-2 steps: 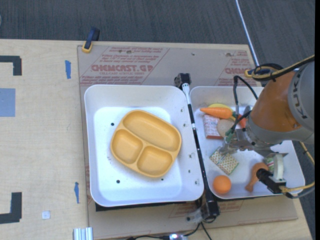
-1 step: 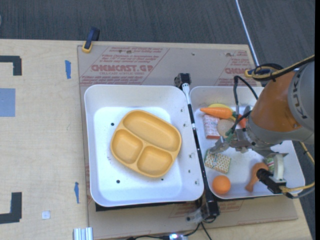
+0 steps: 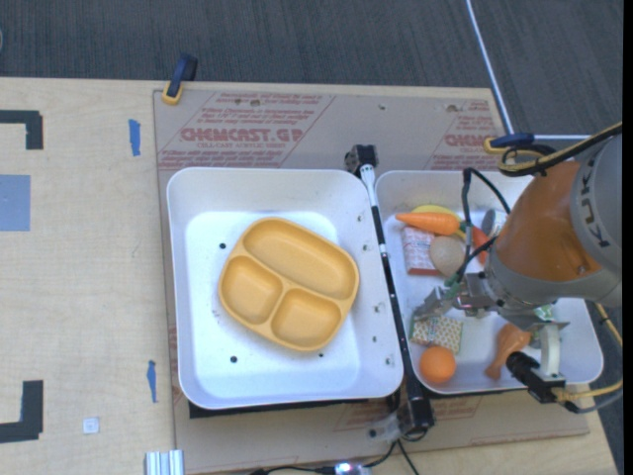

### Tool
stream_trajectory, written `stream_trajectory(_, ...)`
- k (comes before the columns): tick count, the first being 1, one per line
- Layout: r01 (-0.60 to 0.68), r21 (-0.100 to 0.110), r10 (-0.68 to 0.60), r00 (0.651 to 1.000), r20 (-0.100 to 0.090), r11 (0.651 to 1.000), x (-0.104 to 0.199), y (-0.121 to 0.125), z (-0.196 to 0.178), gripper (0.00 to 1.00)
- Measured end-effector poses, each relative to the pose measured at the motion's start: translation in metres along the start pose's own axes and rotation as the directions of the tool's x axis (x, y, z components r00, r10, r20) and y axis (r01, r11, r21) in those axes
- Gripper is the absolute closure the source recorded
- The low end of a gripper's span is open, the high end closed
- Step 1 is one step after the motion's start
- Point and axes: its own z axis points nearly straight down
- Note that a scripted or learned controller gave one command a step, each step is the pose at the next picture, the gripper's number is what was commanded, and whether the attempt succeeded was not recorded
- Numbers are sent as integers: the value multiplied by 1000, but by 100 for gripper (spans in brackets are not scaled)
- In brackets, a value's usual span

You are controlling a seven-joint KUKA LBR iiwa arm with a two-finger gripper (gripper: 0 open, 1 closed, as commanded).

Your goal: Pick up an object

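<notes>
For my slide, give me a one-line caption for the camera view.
KUKA arm reaches into the right bin of toy food; a yellow divided plate sits in the left bin.

Lab bench, robot arm

A yellow three-compartment plate lies in the left bin, centre frame; a blue-and-yellow clamp sits upper left.

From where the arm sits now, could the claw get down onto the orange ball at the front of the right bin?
Probably yes. The orange ball lies in the open at the front of the right bin, with nothing on top of it. The claw hangs just behind it, above a patterned packet. The bin's front wall is close, which may crowd one side.
</notes>
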Motion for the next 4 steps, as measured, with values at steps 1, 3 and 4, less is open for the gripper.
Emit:
stream_trajectory(1, 2, -4, -2, 1000, -2, 1000, 1, 2, -11, 100)
stream_trajectory(3, 2, -8, -2, 1000, -3, 1000, 2, 4, -21, 100)
stream_trajectory(4, 3, -7, -3, 1000, -3, 1000, 2, 4, -21, 0)
